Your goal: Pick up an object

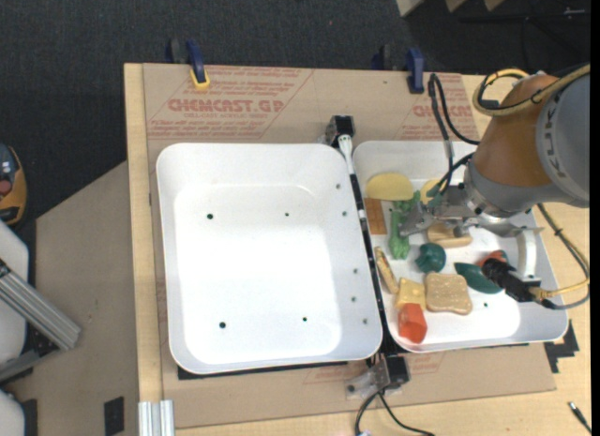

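The bench (234, 97) carries 2 shallow white bins side by side: the left bin (253, 256) and the right bin (525, 322), where all the small objects sit. I count 1 yellow rounded piece (389, 186) at the far end, 1 green stalk-like piece (403, 228), 1 dark teal ball (430, 257), 1 slice of toast (447, 293), 1 yellow block (410, 293) touching 1 red-orange piece (412, 323) at the near edge, 1 tan stick (384, 268) along the divider, 1 dark green leaf shape (478, 278) and 1 small red piece (494, 260). The arm (534, 143) reaches in from the right, its orange band above the wrist, bent down over the right bin. The gripper (439, 214) sits low among the objects; the green stalk lies just to its left, the teal ball just nearer the camera, the toast further that way. I cannot tell how its tips stand or whether anything is between them.
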You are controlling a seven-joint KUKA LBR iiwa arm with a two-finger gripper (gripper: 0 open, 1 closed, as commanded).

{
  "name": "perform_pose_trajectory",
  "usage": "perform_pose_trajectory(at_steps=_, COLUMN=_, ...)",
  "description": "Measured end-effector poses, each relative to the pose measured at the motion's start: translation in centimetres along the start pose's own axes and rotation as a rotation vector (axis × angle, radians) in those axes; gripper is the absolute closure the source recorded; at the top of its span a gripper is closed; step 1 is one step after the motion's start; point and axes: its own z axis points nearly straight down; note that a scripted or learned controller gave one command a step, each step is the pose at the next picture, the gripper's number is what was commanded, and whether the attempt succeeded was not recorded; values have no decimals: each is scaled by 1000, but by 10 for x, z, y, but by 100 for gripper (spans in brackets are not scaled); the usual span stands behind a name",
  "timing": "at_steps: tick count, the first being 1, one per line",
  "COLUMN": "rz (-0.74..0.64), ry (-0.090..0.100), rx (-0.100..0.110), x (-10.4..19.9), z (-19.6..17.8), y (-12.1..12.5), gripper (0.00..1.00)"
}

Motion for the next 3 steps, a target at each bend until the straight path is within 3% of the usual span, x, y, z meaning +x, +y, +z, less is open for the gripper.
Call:
perform_pose_trajectory(at_steps=1, rz=-3, ry=-4, rx=-3, x=16, z=9, y=104, gripper=0)
perform_pose_trajectory(at_steps=2, rz=1, ry=-5, rx=-2, x=25, z=8, y=101, gripper=0)
perform_pose_trajectory(at_steps=3, rz=0, ry=-2, rx=-12, x=27, z=-6, y=104, gripper=100)
